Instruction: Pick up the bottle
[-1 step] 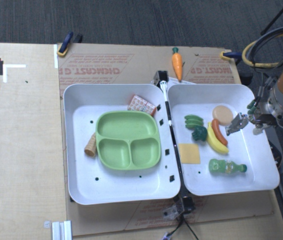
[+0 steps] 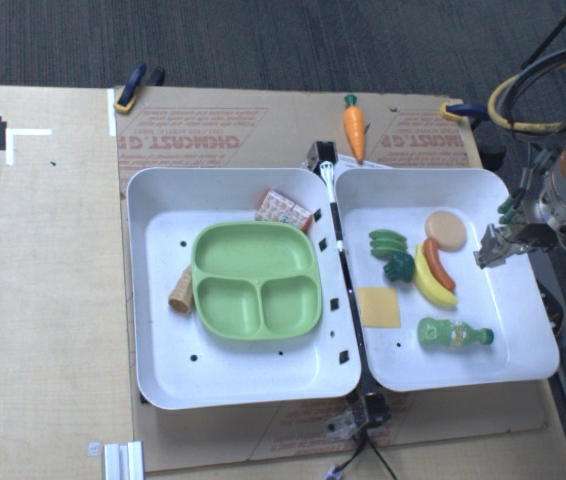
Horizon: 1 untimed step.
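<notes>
Green bottle (image 2: 454, 334): lying flat, long axis left-right, cap rightward, below-left of gripper (image 2: 487, 256); jaws' state indiscernible.

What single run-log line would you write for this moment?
task: pick up bottle | pincer: over right bin's right edge, holding nothing | green bottle: lying in right bin, near front | status: not grasped

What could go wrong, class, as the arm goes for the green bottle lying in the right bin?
1. The small green plastic bottle lies on its side, so it may roll away when touched.
2. The yellow toy banana and the flat yellow cheese slice lie close by; a misaimed grasp could catch them instead.
3. The end effector sits over the right white bin's rim, and the bottle lies near the front wall, leaving little margin.
</notes>
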Motion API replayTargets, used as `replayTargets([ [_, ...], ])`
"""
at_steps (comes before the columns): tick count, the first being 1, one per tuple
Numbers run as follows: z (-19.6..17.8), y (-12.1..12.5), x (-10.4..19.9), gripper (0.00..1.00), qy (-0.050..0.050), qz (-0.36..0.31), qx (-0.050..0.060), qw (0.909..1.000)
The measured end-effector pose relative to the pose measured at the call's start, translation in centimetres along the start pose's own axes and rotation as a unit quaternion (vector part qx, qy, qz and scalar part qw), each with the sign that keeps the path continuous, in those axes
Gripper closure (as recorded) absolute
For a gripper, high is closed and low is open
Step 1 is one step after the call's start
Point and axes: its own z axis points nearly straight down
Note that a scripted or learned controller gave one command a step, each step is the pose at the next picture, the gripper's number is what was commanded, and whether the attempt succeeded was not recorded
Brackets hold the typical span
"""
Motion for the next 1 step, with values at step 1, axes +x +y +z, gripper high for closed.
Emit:
replayTargets([
  [1, 5.26, -1.55, 10.80, 1.00, 0.000, -0.002, 0.001, 1.0000],
])
